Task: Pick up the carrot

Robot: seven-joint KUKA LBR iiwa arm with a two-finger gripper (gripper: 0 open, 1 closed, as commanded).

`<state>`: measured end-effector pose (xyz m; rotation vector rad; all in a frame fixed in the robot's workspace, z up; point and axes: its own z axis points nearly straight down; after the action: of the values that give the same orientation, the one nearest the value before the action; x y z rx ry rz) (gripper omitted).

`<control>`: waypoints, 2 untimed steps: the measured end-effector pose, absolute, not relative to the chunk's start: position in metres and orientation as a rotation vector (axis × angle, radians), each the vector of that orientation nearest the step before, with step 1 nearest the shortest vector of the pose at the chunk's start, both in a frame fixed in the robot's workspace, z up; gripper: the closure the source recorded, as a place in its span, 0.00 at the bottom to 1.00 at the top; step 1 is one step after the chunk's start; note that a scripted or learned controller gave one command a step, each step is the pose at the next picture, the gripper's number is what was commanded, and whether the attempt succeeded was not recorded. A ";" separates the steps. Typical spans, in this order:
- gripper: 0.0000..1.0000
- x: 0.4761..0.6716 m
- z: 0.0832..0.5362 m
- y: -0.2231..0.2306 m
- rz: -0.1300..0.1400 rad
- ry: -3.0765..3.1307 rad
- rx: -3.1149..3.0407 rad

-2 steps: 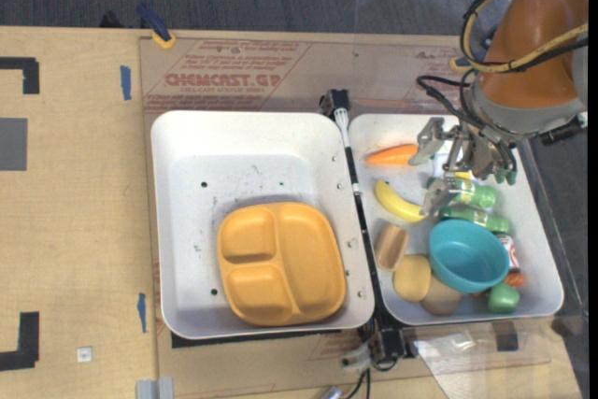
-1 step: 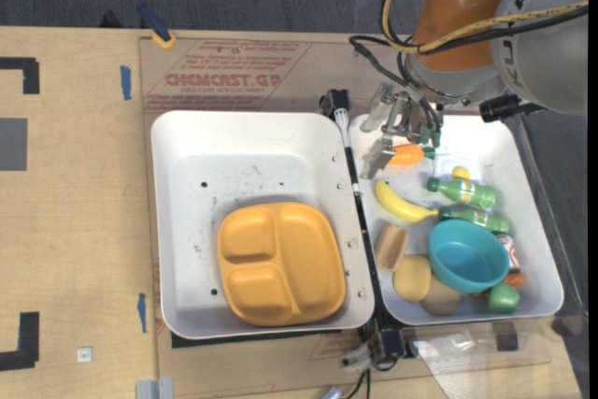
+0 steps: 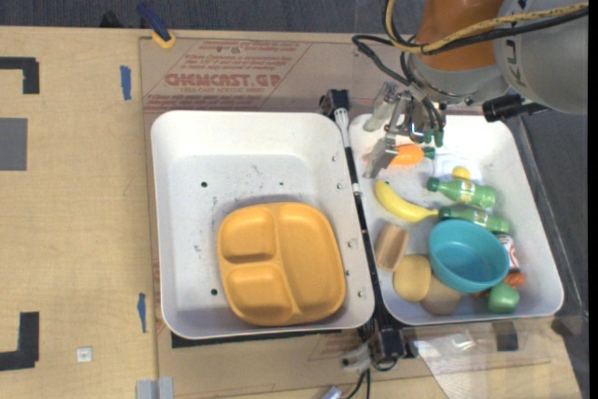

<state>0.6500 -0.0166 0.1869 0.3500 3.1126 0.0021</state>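
Camera view: yellow tray (image 3: 278,263) in my left bin (image 3: 177,154). My claw (image 3: 404,140) hangs over the right bin's (image 3: 537,201) far left corner, fingers spread around the carrot (image 3: 408,155). Near it lie a banana (image 3: 404,205), green bottle (image 3: 462,192) and teal bowl (image 3: 469,255).

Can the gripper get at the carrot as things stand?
Probably yes: the gripper is already right at the carrot in the right bin, with nothing lying over it. The banana lies close below.
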 end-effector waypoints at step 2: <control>0.00 0.640 0.187 -0.017 0.008 3.127 0.174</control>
<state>0.6397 -0.0174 0.1867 0.1737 3.1271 0.0084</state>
